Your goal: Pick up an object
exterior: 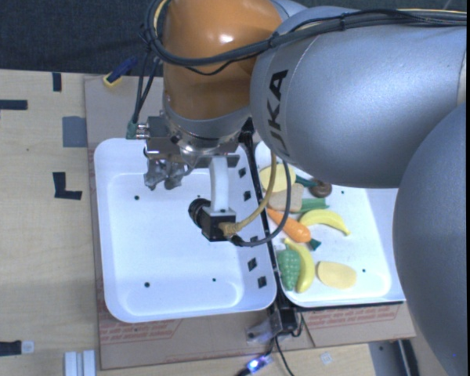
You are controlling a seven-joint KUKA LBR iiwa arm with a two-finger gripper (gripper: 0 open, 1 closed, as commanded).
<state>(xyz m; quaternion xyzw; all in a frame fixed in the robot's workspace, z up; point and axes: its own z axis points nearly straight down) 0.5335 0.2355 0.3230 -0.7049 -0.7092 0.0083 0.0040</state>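
My gripper (163, 177) hangs over the back left part of the left white bin (110, 233), just above its floor, and I see nothing in it. The toy food lies in the right white bin (378, 245): a yellow banana (329, 222), an orange carrot (291, 226), a green knobbly piece (289, 268) and a flat yellow oval (337, 274). A pale yellow piece (276, 180) and a small brown item (322, 188) sit further back, partly hidden by the arm.
The big grey arm with its orange band (211, 45) covers the back and right of the right bin. A divider wall with black marks (254, 245) runs between the two bins. Tan bench with black marks lies to the left.
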